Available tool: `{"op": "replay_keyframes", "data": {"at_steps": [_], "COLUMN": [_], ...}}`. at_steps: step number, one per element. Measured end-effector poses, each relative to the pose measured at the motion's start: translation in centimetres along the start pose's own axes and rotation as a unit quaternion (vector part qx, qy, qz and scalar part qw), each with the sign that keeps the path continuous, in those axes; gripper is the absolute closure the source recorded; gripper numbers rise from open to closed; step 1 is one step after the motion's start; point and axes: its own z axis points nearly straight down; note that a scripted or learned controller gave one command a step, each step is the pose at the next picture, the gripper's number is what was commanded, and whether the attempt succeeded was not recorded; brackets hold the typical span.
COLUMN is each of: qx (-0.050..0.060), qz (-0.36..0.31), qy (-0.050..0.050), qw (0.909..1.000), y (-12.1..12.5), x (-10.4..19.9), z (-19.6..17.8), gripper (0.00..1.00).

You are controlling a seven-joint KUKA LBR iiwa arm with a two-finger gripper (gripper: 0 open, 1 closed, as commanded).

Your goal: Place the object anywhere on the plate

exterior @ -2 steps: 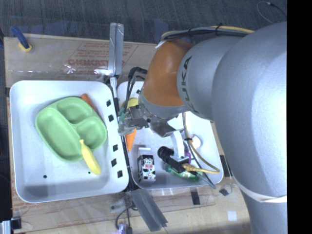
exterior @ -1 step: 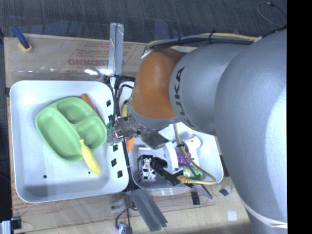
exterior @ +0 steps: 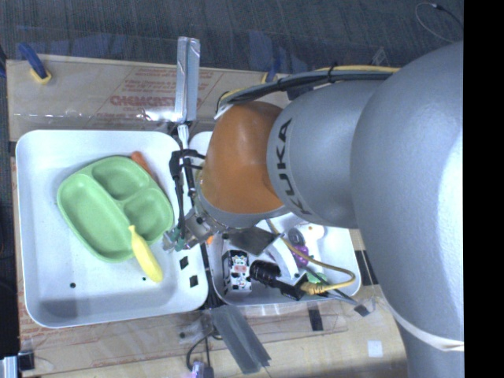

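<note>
You've got the green plate [exterior: 110,207], smooth, moulded in three compartments, lying in the left bin [exterior: 47,290]. The yellow object [exterior: 145,254], slim and banana-shaped, lies across the plate's lower right rim, partly overhanging. An orange piece [exterior: 140,160] peeks above the plate. Right of the plate, the end effector [exterior: 183,239] hides under the arm; I cannot tell its state.

An orange item [exterior: 140,161] lies in the left bin [exterior: 39,211]; cardboard [exterior: 102,89] sits behind both bins.
</note>
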Motion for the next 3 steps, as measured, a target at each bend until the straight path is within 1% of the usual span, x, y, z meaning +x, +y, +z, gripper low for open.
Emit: {"op": "replay_keyframes", "data": {"at_steps": [1,2,3], "qx": [-0.001,-0.001,0.001], "qz": [0.007,-0.042,0.071], "qy": [-0.001,-0.001,0.0], "qw": [1.0,0.9991,0.9975], "y": [2.7,7.6,5.4], "x": [4.5,1.5,6.1], "z": [-0.3,-4.4,-0.2], "gripper": [1.0,1.0,1.0]}}
